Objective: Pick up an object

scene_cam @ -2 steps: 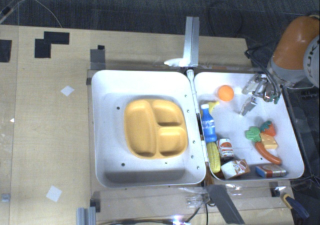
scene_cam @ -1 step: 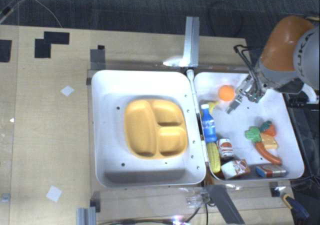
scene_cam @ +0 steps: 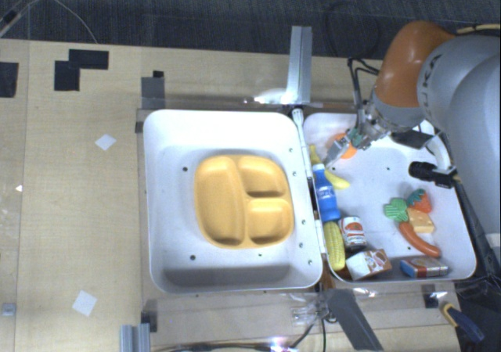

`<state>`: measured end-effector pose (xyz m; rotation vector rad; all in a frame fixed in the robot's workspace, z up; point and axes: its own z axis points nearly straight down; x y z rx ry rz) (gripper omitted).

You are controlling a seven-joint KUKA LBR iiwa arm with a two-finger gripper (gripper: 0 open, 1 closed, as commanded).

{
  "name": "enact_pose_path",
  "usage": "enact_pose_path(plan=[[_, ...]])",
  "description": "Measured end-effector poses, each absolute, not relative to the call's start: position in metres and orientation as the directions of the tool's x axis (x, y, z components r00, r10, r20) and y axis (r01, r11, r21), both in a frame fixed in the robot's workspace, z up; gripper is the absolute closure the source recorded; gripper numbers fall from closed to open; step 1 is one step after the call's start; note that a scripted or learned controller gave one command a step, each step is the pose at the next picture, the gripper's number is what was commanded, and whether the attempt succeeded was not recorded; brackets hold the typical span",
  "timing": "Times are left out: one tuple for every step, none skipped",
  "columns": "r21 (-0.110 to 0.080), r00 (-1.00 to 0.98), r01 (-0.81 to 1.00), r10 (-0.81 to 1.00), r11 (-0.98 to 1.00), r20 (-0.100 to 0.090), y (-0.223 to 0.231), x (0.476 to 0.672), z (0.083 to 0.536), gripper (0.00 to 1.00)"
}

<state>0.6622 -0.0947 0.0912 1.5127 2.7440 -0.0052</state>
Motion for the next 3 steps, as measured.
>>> enact_pose_path(plan=[[0.016, -0.545, 0.838, 0.838, 0.545, -0.015, -0.089, 0.667, 0.105, 1.00], [0.011, -0.297, 0.955, 0.955, 0.297, -0.003, -0.030, 0.671, 0.189, 1.00], [0.006, -0.200, 0.980, 0.980, 0.200, 0.000, 0.011, 0.669, 0.186, 1.00]])
